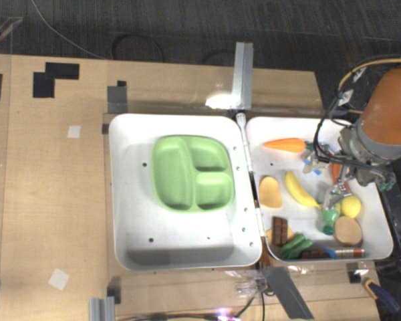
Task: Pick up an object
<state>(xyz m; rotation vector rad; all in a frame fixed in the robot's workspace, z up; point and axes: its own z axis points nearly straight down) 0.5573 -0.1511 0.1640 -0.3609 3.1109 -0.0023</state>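
My gripper (336, 195) hangs low in the right bin (386, 227), under the grey wrist and orange band of the arm (386, 122). It sits just above a small green piece (330, 220) and left of a yellow lemon (351, 207). A banana (299, 188) lies just to its left. An orange carrot (284, 144) rests near the bin's far edge. A round tan piece (348, 231) lies below the lemon. The wrist hides part of a red item (335, 171).
The left bin (130, 233) holds a green divided plate (190, 172). Also in the right bin are a yellow-orange oval (271, 192), a brown bar (279, 229), green pods (295, 246) and a marker-like stick (343, 252) along the near wall.
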